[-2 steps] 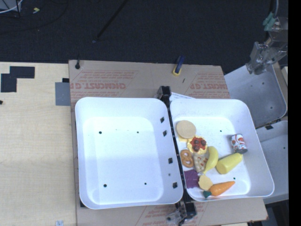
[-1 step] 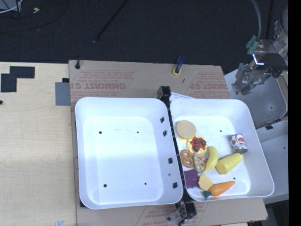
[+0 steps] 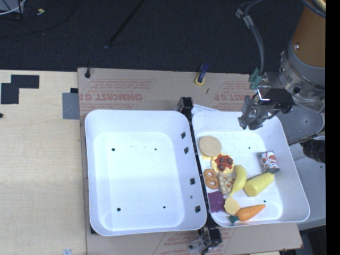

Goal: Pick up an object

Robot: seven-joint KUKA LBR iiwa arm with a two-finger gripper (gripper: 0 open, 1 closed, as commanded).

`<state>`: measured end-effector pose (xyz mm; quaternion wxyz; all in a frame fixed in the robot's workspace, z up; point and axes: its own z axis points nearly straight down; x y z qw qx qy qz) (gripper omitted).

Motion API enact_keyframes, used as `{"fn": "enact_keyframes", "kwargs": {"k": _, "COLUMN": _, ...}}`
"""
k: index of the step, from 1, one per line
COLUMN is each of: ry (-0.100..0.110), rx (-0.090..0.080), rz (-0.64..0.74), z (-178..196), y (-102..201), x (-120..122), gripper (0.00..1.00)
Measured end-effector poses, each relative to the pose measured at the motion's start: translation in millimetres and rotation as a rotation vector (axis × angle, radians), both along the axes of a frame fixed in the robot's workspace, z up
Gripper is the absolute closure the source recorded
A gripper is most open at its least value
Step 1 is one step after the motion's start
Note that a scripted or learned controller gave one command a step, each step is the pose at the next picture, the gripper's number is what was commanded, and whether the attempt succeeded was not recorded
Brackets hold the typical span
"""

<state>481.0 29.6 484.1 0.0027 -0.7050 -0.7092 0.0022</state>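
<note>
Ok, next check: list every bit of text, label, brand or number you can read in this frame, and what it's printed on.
Red lettering on the cardboard sheet behind the bins: printed upside down and mirrored, letters too blurred to read with confidence.
More red print on the cardboard in front of the bins: too small and cut off to read.
Small can in the right bin: red and white label, text unreadable.
No other readable text or numbers.

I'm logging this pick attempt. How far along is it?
Nothing looks picked yet. The gripper hangs over the right bin's far edge, with nothing visibly in it. The can, banana and carrot lie in the bin. Descending, grasping and lifting remain.
</note>
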Motion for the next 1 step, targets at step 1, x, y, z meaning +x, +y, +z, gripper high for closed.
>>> {"fn": "enact_keyframes", "kwargs": {"k": 1, "ry": -0.009, "rx": -0.001, "rz": -0.003, "z": 56.4, "y": -6.5, "x": -5.3, "gripper": 1.00}}
